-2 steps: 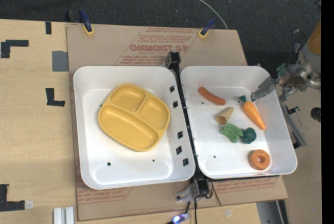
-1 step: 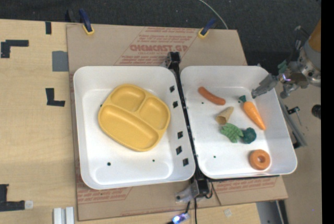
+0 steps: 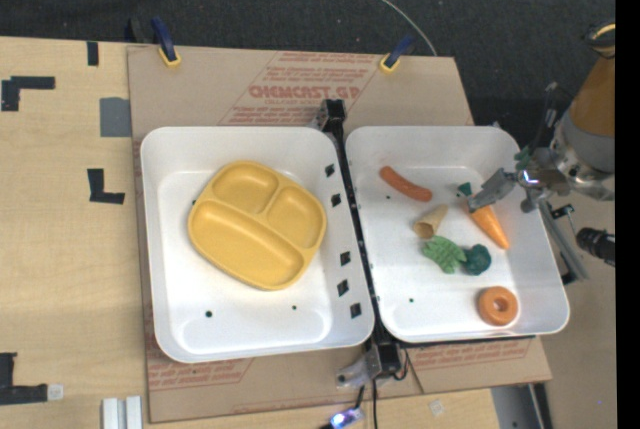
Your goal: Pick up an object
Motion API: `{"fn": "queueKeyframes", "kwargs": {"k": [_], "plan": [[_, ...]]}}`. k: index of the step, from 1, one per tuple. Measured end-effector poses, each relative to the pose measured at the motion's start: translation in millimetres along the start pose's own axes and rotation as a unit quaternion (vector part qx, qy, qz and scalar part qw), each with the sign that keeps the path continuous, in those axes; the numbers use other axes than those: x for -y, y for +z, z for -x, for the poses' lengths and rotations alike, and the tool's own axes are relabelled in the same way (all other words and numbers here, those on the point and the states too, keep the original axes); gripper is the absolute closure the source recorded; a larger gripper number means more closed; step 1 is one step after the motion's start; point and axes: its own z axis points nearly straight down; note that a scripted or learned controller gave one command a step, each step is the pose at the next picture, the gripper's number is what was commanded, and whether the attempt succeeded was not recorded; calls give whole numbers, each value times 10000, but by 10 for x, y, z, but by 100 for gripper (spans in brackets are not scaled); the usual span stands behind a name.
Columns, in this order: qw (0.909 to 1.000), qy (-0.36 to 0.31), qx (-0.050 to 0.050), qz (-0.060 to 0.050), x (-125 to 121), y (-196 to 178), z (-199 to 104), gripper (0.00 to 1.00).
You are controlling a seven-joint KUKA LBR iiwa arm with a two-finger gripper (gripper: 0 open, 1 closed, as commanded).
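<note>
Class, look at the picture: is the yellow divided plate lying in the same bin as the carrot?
No, the yellow plate lies in the left bin, the carrot in the right bin.

- Left bin (image 3: 160,247): yellow divided plate (image 3: 258,223) at its centre.
- Right bin (image 3: 400,307): sausage (image 3: 405,184) at 11 o'clock, cone (image 3: 432,220) at centre, green toy (image 3: 456,256) just below at 5 o'clock, doughnut (image 3: 497,306) at 4 o'clock.
- Carrot (image 3: 490,225) at 3 o'clock, touching the end effector (image 3: 487,191).
- Arm enters over the bin's 2 o'clock corner.
</note>
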Motion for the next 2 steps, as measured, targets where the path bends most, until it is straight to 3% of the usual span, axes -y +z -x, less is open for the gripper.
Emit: {"fn": "queueKeyframes", "kwargs": {"k": [2], "plan": [[10000,-6,2,6,58,1023,-94,0]]}}
